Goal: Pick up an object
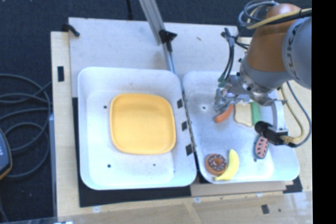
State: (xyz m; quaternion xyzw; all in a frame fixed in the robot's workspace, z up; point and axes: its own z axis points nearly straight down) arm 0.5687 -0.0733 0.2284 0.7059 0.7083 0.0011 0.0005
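Note:
In the right bin point(202, 86) my gripper point(224, 102) hangs low over the upper middle area. Directly under its tip lies a small orange carrot-like piece point(223, 115), tilted, with its upper end hidden by the gripper. Whether the piece is gripped or just lying on the bin floor is unclear. Just right of it are a cream toast-shaped piece point(242, 116) and a green stick point(255, 112), both partly under the wrist.
A watermelon slice point(261, 147), a brown donut point(214, 163) and a yellow banana point(231, 165) lie near the right bin's front. The left bin point(92, 86) holds a yellow square plate point(142, 123). A metal pole point(148, 2) slants over the back. Cables hang from the wrist.

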